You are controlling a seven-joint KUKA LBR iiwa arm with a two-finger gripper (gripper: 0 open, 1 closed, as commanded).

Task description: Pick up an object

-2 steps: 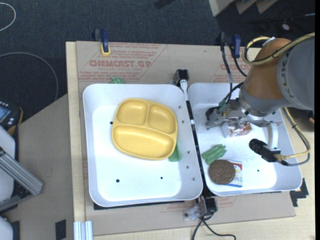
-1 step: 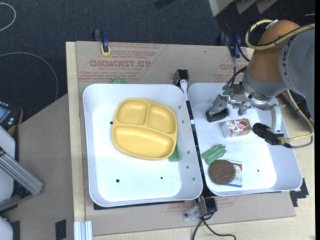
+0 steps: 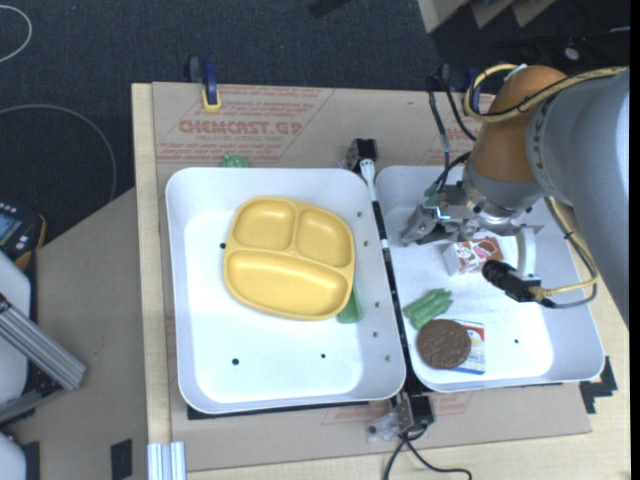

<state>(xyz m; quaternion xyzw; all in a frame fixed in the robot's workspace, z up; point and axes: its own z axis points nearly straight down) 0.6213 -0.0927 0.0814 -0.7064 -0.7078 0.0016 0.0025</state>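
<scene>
A: Count?

B: Two white bins, one arm, one gripper. Left bin [image 3: 200, 268]: one yellow divided plate [image 3: 290, 256], three compartments, all bare. One green piece [image 3: 349, 308] pokes out from under the plate's rim at 4 o'clock; the rest of it is hidden.

A: Right bin?

B: Right bin [image 3: 560, 358] has three things I can count. A small red-and-white packet [image 3: 470, 255] near the middle. A green leafy item [image 3: 428, 306] at 7 o'clock from the packet. A round brown disc [image 3: 443, 343] at 6 o'clock from the green item, lying on a flat card [image 3: 476, 348] with white, blue and red print. So four with the card.

A: Gripper?

B: Gripper [image 3: 455, 226] is low over the right bin's 11 o'clock part, just at 11 o'clock from the packet. Orange band [image 3: 510, 128] sits above it, grey arm body comes in from 2 o'clock. Fingers are lost in the wrist clutter: can't tell wide or narrow, can't see anything between them.

A: Contact with the packet?

B: Close beside it. Touching or apart, can't tell.

A: Outside the bins?

B: One blue-and-yellow clamp [image 3: 208, 83] at the board's 11 o'clock corner. Black clips along the seam between the bins.
</scene>
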